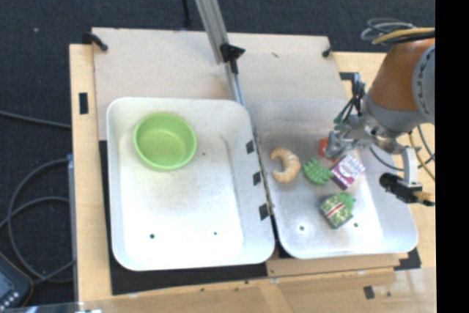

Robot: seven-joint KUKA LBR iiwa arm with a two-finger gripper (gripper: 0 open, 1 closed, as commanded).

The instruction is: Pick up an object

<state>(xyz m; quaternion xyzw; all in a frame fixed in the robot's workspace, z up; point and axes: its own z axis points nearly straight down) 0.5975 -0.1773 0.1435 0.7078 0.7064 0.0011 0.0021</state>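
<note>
- Desk [161, 70]: pale wooden top on dark carpet, carrying two shallow white bins side by side, with a beige board behind them.
- Left white plastic bin [183, 231]: holds one round lime-green plastic bowl [165, 141], upright, in its far-left corner; the bowl sits well apart from everything else.
- Right white plastic bin [388, 231]: holds the small items, all grouped in its middle and right part.
- Tan croissant-shaped toy pastry [286, 164]: lies near the bin's left wall, just beside the green piece.
- Green ridged leaf-like plastic piece [316, 172]: lies between the pastry and the purple-and-white packet, close to or touching the packet.
- Small purple-and-white packet [346, 170]: lies just under the claw's tip.
- Green-and-red patterned small box [337, 209]: lies nearer the front of the bin, just below the packet and apart from the pastry.
- Small red item [324, 148]: partly hidden beside the claw; its kind cannot be told.
- Grey arm with orange band [399, 80]: reaches in from the right, over the right bin's far-right part.
- Claw [343, 145]: low over the right bin, just above the packet and beside the red item; whether it is spread or closed cannot be told, and nothing is seen gripped in it.
- Slanted grey metal rail [209, 4]: runs from the top edge down toward the gap between the bins.
</note>
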